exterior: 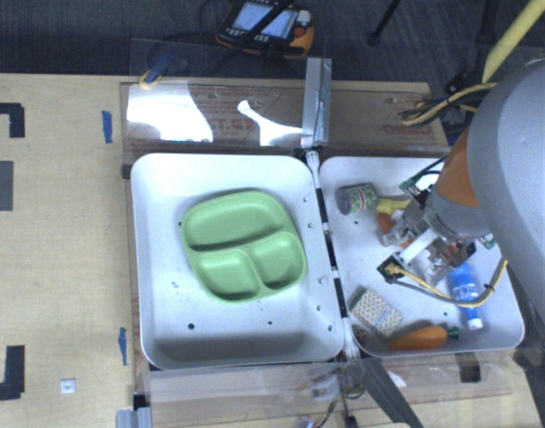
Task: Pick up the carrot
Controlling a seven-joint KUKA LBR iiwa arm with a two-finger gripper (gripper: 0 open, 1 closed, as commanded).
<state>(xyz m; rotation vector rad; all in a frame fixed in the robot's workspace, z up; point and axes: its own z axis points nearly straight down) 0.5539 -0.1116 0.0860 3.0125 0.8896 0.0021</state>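
The orange carrot (pixel 419 336) is seen lying lengthwise at the near edge of the right shallow white bin (pixel 361 230), beside a patterned sponge (pixel 376 311). The two-finger gripper (pixel 415 255) is positioned above mid-bin, apart from the carrot; its opening cannot be told. A green divided plate (pixel 243 243) occupies the left bin (pixel 156 239).

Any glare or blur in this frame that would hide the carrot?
Camera view: strong glare on the clear panel behind the left bin, away from the carrot, which lies sharp and evenly lit along the right bin's front wall; the arm looks soft and oversized at right.
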